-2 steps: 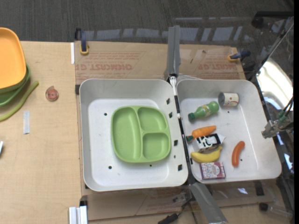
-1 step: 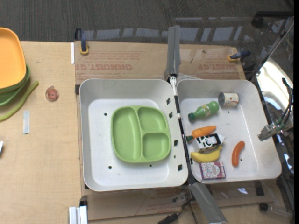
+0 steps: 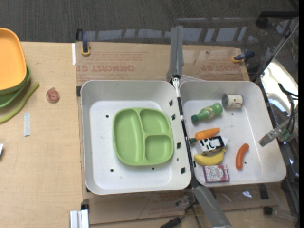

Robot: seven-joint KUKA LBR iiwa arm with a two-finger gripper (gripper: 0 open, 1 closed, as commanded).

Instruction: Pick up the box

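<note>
A small pink box lies flat at the front of the right bin, just below a banana. A black-and-white carton lies between the banana and a carrot. All three sit close together, and the banana touches the carton.
The right bin also holds a green bottle, a small can and a red sausage. A green divided plate lies in the left bin. A metal bracket with cables hangs over the right bin's right rim.
</note>
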